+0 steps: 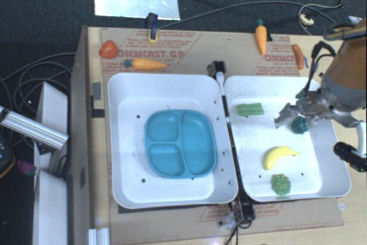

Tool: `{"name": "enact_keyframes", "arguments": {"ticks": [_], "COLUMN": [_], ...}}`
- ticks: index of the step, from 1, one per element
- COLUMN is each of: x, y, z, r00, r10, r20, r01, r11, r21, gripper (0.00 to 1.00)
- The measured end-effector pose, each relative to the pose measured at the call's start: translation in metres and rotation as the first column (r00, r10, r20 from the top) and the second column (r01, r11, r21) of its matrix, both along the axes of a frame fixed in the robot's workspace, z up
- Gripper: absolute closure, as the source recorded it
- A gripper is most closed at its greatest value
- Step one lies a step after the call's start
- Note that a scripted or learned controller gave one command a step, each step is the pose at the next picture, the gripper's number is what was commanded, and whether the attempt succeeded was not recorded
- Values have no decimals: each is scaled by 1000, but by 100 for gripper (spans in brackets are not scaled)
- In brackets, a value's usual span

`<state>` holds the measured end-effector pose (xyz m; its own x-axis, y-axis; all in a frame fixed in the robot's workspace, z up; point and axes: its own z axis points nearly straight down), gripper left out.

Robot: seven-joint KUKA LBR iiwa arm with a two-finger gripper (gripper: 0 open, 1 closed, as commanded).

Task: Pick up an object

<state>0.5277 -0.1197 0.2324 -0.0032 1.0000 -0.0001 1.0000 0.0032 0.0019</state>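
The right bin [330, 181] holds a green block [250, 109], a yellow banana [279, 156], a green broccoli piece [281, 183] and a small teal round object [299, 124]. My gripper [293, 116] hangs low over the bin's upper right part, directly above and touching or nearly touching the teal object, which its grey body partly hides. The banana and broccoli lie apart from it, toward the bin's front.
A blue divided plate [180, 143] lies in the left bin [123, 123]. On the cardboard behind the bins are a red tomato [108, 49], a carrot [146, 64], a second carrot [261, 38] and an orange piece [297, 55]. Cables run at the left and the back.
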Motion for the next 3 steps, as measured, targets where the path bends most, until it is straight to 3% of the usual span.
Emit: {"name": "enact_keyframes", "arguments": {"ticks": [1, 2, 3], "x": [-40, -38, 30], "y": [17, 17, -38], "z": [-135, -124, -49], "r00": [1000, 1000, 1000], "r10": [-2, -1, -1], "r20": [-4, 1, 4], "r01": [2, 1, 1], "r11": [1000, 1000, 1000], "r21": [1, 0, -3], "gripper": [0, 100, 100]}}
